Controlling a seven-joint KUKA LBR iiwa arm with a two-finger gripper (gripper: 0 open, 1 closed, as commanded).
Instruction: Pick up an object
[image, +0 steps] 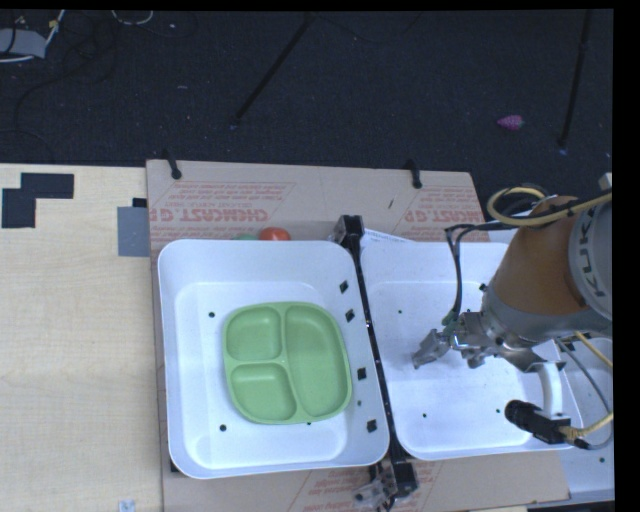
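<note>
White bins (190, 300), green plate (287, 361) left of claw (432, 348)

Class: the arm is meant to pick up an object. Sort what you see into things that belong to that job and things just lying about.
Belong to the job:
gripper
green divided plate
left bin
right bin

Lying about:
red object behind the left bin
purple scrap on the floor

We see two white bins, left (190, 300) and right (430, 420), of smooth, slightly glossy plastic. The green divided plate (287, 361) in the left bin looks like smooth matt plastic. Printed brown cardboard (300, 200) lies under the bins. The bench (70, 350) looks like pale, matt wood. The gripper (432, 350) looks like bare grey metal.
</note>
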